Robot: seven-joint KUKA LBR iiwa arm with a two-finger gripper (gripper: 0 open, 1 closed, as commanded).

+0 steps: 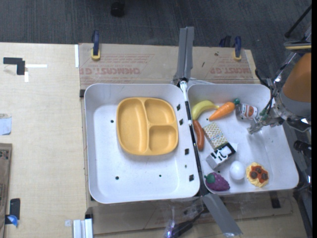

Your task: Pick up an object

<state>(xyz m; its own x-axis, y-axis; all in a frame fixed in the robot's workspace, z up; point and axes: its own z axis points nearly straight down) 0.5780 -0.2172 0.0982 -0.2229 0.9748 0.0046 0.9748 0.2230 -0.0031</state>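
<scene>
Fingers' state: cannot tell, too small and blurred. Two-finger gripper (256,127) low over right shallow white bin (282,157), near its right wall, just right of small clear bottle with orange label (246,111). Grey arm with orange band (298,86) enters from right edge, wrist angled down-left. Orange toy carrot (221,111) and yellow toy banana (202,108) lie further left in same bin. Yellow three-compartment plastic plate (147,126) sits in left bin.

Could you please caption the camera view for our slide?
Gripper over right bin of toy food; yellow divided plate in left bin.
</scene>
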